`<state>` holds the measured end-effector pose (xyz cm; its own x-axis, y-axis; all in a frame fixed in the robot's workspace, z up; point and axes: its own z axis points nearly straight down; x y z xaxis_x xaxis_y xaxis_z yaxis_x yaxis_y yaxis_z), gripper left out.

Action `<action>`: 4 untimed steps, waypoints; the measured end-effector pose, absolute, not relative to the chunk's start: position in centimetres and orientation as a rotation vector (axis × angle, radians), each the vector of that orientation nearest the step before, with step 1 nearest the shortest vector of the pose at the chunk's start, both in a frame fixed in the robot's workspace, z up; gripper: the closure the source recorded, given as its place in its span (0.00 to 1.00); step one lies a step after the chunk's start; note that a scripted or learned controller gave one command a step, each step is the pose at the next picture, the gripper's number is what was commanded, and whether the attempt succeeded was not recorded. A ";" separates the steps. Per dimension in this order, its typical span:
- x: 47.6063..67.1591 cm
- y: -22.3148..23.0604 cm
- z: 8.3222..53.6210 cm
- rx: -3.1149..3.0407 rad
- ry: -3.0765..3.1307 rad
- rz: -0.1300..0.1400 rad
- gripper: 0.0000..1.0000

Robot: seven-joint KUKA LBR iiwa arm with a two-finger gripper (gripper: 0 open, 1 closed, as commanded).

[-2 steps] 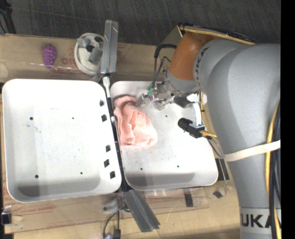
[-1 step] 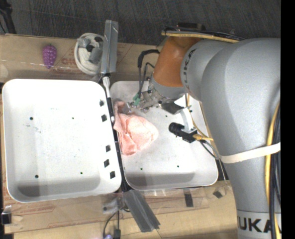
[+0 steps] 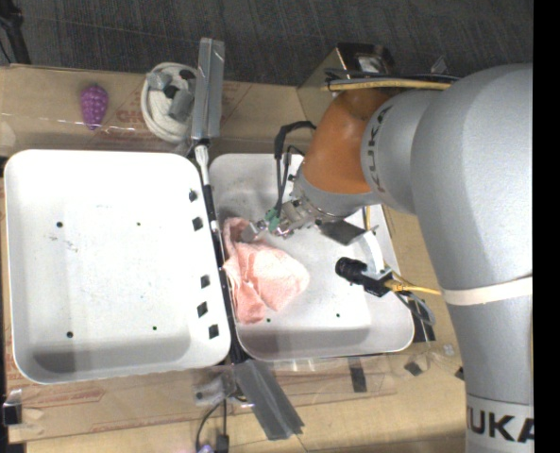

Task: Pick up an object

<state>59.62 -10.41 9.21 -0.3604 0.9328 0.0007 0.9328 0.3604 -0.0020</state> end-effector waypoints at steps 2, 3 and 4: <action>59.7 -10.4 10.2 -1.770 -2.593 0.004 0.00; 56.4 -11.4 9.2 -1.744 -2.610 0.002 0.00; 56.4 -11.4 10.1 -1.738 -2.613 0.003 1.00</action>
<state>56.44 -11.39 10.12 -0.3865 0.9223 0.0011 0.9223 0.3865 -0.0034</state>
